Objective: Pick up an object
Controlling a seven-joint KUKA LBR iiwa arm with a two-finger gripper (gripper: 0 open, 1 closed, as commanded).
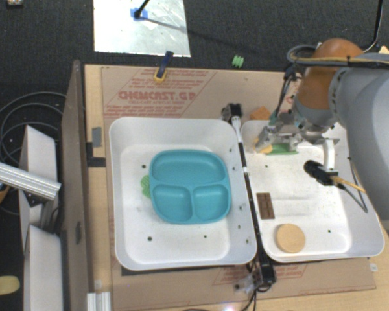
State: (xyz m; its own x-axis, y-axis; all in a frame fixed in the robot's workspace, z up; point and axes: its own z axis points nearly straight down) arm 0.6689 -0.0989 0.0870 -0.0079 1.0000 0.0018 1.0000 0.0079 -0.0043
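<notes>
Green piece (287, 148) lay at the far end of the right bin (298, 196), a yellow bit (264, 149) just beside it. The gripper (276, 137) hung close over both; whether it was spread or closed on anything could not be told. Nearer in that bin sat a brown block (265, 205) and a tan disc (290, 237). The left bin (126, 173) held a teal plate (189, 186).

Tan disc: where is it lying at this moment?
In the camera view the tan disc lies flat in the right bin, near its front wall, just below and to the right of the small brown block.
</notes>
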